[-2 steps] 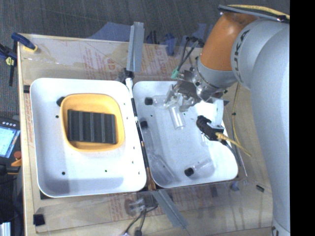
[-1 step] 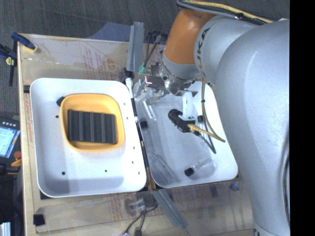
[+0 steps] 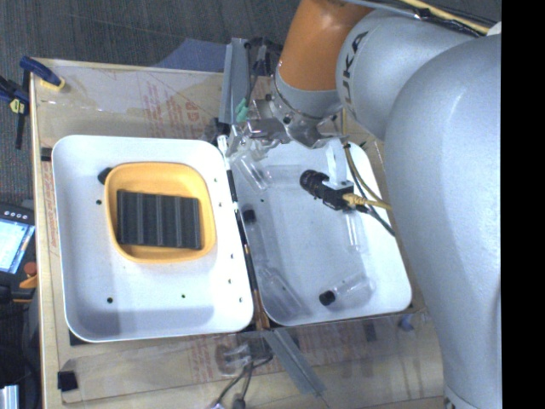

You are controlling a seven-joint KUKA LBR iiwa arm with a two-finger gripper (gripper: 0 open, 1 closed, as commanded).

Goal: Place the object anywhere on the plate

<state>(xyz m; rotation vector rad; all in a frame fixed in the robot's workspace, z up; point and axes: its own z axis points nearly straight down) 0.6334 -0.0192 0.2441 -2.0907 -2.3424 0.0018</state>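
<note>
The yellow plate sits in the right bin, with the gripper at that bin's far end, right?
No: the camera view shows the yellow plate in the left bin. The gripper is at the right bin's far end.

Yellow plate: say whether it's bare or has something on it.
Not bare. A dark ribbed slab lies flat on the yellow plate, covering its middle, in the left bin.

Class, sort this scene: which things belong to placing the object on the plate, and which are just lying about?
Belong to the job: yellow plate in the left bin; gripper; clear tube with black cap in the right bin, probably the object.
Lying about: blue clamp; screen device at the left edge.
</note>
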